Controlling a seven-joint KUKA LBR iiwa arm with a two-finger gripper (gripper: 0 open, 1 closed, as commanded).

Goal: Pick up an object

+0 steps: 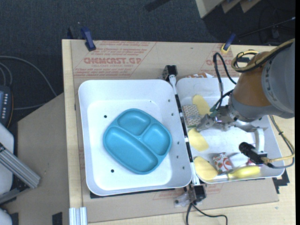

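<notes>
In the right bin (276, 139), centre-right of frame: gripper (209, 119) low over the clutter, finger state not discernible. Nearest candidate a yellow piece (198, 140), just below and slightly left of the tip, long axis running upper left to lower right. Second yellow piece (202, 105) just above the tip. Blue divided plate (136, 140) in the left bin (89, 97), well apart.

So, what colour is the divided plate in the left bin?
The divided plate is light blue all over, with no pattern, clearly seen in the camera view.
</notes>
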